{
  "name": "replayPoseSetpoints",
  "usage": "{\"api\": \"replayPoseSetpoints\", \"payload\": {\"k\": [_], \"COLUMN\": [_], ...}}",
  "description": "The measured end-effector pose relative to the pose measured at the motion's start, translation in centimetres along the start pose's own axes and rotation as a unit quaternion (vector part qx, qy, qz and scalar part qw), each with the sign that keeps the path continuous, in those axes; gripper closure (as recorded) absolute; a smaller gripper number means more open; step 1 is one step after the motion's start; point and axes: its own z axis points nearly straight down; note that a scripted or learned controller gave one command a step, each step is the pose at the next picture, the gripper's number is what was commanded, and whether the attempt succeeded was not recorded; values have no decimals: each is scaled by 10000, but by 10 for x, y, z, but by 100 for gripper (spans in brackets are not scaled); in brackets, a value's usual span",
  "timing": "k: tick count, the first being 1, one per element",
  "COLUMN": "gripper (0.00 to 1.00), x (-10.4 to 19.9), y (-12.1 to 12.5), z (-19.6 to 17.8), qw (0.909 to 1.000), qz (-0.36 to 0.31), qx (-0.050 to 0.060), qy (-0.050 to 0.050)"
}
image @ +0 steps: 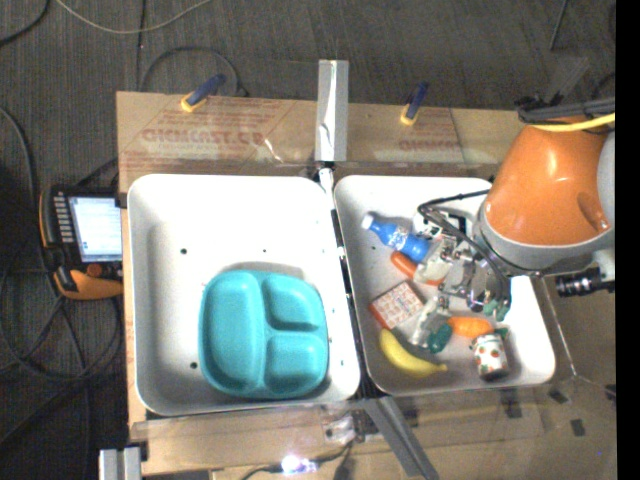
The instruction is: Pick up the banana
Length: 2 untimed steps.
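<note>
The banana [408,354] lay in the right bin [540,366], just below and left of the fingers [440,320], which hung near it; their state could not be told.

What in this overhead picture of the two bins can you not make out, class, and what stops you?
- Gripper, camera view: the arm's orange band and wrist cover it from above, so whether it is open or shut is hidden.
- Banana: its upper right end is crowded by a teal item; contact is unclear.
- Small card: print too small to read.
- Handheld screen, left: blurred.
</note>
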Motion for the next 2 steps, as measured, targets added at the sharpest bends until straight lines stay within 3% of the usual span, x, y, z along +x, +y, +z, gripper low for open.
{"api": "replayPoseSetpoints", "payload": {"k": [1,2], "gripper": [0,0], "x": [27,-1], "y": [74,-4], "z": [33,40], "qw": [9995,9998], "qz": [-322,-202], "qx": [-8,9], "qy": [32,21]}}
